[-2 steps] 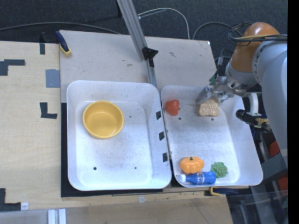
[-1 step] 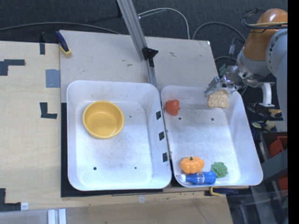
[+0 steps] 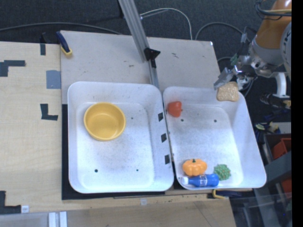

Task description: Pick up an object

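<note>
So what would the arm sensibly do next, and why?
Probably carry the tan, bread-like piece a little inward over the right bin. It sits just below the gripper at the bin's far right corner, over the rim, so a drop there might fall outside. Whether the piece is truly gripped is hard to tell. The tomato and pumpkin lie well away.

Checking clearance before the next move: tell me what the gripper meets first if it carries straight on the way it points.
The gripper points down-left; the tan spongy lump at its tip comes first, then probably the right bin's rim. Depth is unclear.
</note>
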Robot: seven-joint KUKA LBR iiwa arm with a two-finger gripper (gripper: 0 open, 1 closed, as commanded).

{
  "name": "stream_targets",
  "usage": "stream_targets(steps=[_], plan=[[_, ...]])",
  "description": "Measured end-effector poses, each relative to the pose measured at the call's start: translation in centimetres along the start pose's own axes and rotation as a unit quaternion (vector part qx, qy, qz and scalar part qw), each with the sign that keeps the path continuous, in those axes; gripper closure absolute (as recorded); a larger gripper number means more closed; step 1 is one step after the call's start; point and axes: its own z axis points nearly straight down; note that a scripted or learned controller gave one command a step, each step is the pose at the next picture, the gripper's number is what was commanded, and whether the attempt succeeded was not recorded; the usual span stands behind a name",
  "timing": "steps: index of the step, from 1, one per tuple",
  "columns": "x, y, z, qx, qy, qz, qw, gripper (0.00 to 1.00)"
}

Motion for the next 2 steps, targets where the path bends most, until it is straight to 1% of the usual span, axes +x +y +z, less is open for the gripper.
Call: stream_targets(steps=[1, 2], plan=[[4.3, -1.6, -0.9, 0.003, 0.001, -0.001, 1.0, 1.0], [9.6, -3.5, 0.0, 0.004, 0.002, -0.002, 1.0, 1.0]])
